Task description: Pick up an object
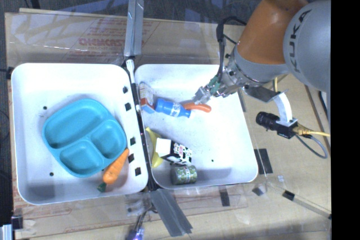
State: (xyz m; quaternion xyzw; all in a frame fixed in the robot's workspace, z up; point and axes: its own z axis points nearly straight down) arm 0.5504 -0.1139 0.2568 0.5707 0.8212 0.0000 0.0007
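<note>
Claw (203,96) low over right bin (239,137), beside orange-and-blue tool (174,108) lying mid-bin; finger state impossible to tell. Best centred over the orange end, lowered straight, closed squarely, lifted slowly clear of bin wall.

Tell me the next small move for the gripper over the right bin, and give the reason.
Probably a short straight lift, to test the grasp. The gripper sits low in the right bin, its tips at an orange piece beside the blue bottle. Whether the fingers actually pinch that piece is not clear, so a small rise would show it before any carry.
</note>
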